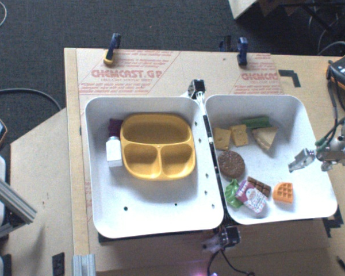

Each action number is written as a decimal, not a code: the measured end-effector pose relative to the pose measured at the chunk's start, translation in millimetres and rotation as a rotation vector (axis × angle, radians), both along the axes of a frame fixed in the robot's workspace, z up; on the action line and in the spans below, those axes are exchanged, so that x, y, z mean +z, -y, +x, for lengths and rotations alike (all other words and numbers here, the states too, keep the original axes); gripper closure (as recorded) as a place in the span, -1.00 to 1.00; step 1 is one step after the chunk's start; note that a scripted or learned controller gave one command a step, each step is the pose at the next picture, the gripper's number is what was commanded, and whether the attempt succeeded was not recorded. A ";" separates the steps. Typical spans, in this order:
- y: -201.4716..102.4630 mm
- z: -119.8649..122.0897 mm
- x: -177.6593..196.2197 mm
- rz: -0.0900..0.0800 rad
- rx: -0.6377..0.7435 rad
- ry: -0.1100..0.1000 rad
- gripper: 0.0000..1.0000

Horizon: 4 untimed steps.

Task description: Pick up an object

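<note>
The tool (pixel 302 161) hangs empty, fingers spread wide, over the right bin (pixel 310 117), near the waffle (pixel 283 192), ready to descend.

Under me the desk (pixel 75 125) is a tan board printed with red lettering; two shallow white bins, left bin (pixel 98 171) and right bin (pixel 310 131), sit directly on it, touching side by side
</note>
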<state>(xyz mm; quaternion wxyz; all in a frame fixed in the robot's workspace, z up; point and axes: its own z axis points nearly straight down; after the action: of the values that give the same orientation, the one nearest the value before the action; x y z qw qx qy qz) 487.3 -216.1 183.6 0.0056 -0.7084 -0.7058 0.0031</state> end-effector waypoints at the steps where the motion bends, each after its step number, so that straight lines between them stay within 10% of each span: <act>1: -0.3 3.3 5.6 -0.004 0.004 0.012 -1.00; 3: -4.0 9.0 -101.9 0.001 0.004 0.006 -1.00; 4: -2.9 10.3 -88.5 -0.003 0.003 0.013 1.00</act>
<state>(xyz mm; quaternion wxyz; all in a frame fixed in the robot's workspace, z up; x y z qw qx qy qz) 497.6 -213.2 95.1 -0.0002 -0.7074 -0.7068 -0.0002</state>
